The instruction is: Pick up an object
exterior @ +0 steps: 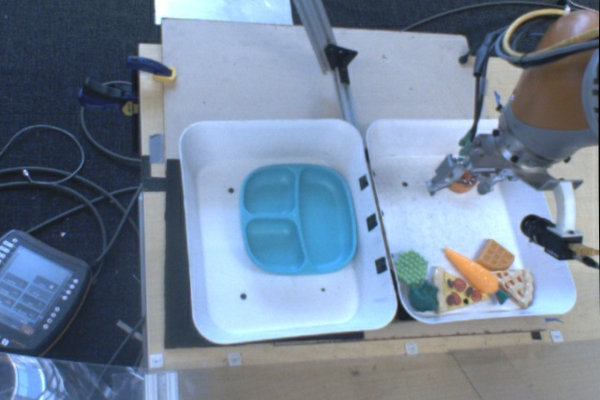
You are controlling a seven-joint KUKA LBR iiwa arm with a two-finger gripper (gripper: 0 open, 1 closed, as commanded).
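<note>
My gripper (462, 181) hangs over the upper middle of the right bin (412, 145). Its fingers are spread open, one to the left and one to the right. A small orange-red object (460, 186) lies between them, partly hidden by the gripper body. I cannot tell whether the fingers touch it. Along the bin's front edge lie an orange carrot (471, 270), a brown cracker (494, 254), two pizza slices (455, 289) (517, 286), a green round piece (410, 266) and a dark green piece (423, 297).
A teal divided plate (300, 218) lies in the middle of the left bin (206, 295). A grey pole (309, 0) slants in from the top and ends near the divide between the bins. The arm's cables and a black fitting (548, 237) overhang the right bin's right side.
</note>
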